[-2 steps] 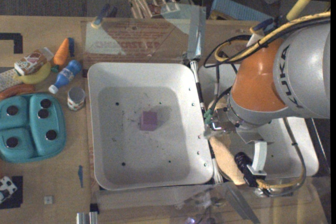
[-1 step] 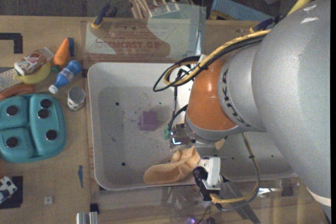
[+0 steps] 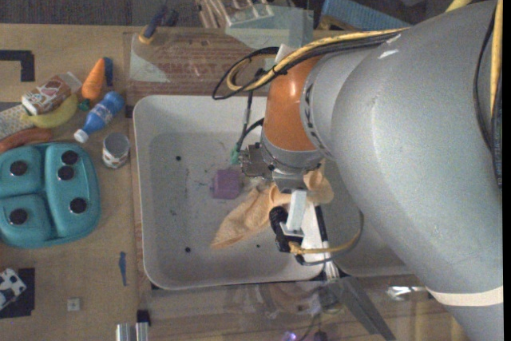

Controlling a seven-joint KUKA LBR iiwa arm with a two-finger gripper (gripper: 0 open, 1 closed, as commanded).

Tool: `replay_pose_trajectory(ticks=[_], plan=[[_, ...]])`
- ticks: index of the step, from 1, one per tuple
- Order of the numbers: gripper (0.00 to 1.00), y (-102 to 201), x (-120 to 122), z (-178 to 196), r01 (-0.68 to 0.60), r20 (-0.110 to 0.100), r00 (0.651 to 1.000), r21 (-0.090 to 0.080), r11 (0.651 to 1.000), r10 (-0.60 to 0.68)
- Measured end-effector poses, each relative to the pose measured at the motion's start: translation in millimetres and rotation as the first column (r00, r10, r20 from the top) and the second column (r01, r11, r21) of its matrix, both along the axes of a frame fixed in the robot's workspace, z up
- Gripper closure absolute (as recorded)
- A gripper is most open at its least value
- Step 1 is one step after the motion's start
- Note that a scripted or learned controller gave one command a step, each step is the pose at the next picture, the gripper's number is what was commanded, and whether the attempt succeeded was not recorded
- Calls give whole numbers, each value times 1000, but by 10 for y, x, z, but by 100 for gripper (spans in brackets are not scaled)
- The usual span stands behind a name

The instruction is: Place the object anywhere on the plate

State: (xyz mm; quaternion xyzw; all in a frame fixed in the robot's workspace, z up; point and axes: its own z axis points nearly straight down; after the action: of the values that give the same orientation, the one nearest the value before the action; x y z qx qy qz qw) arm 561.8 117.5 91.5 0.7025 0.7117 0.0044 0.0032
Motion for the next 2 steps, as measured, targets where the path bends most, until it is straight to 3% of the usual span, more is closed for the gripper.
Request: replay_pose_trajectory(ticks=[1, 2], plan=[[100, 141, 865, -12, 206, -1, 979, 0, 979, -206], [0, 156, 858, -20, 206, -4, 979, 3, 979, -206]])
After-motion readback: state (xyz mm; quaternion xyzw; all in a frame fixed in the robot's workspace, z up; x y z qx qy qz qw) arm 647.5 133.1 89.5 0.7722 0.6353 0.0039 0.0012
